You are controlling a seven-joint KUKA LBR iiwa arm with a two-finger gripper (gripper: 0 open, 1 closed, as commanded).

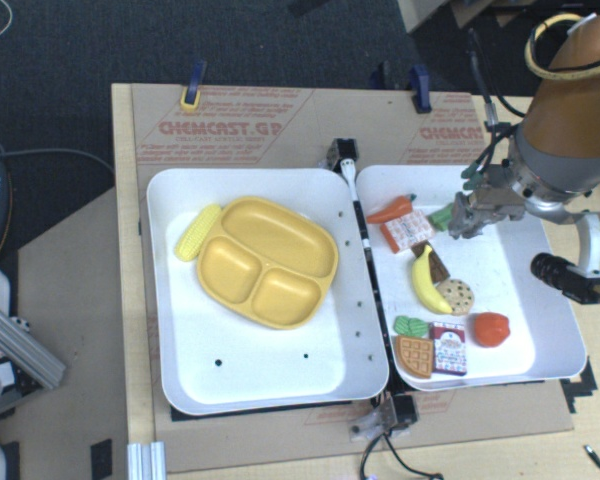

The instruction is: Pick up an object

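Observation:
My gripper (467,218) hangs low over the upper part of the right bin (550,313), at the end of the arm that reaches in from the right. A small green item (441,217) lies right at its left side; I cannot tell whether they touch. Just left of it lie an orange carrot (388,210) and a white-and-red packet (408,231). Below are a banana (427,284), a cookie (458,294), a red tomato (491,329), a waffle (414,356) and a red box (448,349).
The left bin (180,338) holds a yellow divided plate (265,261) with a corn cob (198,232) at its upper left edge. A black part of the arm (570,276) juts over the right bin's right side. Clamps stand at the bench's back edge.

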